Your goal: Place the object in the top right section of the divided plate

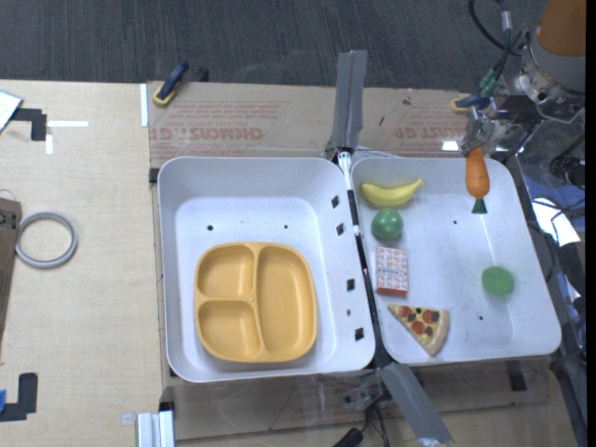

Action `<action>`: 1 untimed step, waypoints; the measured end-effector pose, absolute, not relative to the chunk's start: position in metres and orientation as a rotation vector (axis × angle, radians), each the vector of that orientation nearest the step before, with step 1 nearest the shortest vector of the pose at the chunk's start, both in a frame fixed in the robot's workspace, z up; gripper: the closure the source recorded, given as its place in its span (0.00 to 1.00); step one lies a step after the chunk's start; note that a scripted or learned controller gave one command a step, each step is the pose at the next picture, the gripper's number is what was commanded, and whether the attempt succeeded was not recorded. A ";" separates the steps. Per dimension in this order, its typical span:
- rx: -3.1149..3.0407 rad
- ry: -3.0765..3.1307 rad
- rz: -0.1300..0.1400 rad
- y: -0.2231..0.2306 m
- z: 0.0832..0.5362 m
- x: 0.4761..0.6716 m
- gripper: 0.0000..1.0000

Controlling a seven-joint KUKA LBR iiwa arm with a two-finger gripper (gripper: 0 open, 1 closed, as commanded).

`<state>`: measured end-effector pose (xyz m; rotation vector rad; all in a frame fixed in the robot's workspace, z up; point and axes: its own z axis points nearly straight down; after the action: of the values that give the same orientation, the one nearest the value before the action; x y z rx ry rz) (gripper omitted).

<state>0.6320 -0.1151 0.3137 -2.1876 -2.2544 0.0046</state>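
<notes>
Carrot aloft, plate far to the left

While the carrot [477, 177] hangs upright over the right bin's [521, 338] far right corner, its orange end is pinched from above by the gripper [476, 143], closed on it, leaf tip pointing down. The divided plate [256, 301] sits in the left bin [177, 250], well apart to the carrot's left and nearer the camera; its top right section is the long compartment

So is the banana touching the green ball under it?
Apart. The camera view shows a thin strip of white bin floor between the banana and the green ball.
</notes>
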 end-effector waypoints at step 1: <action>-2.337 -2.100 0.004 -0.114 0.378 0.586 1.00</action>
<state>0.5861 -0.1136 0.3778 -2.3371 -2.1000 0.0035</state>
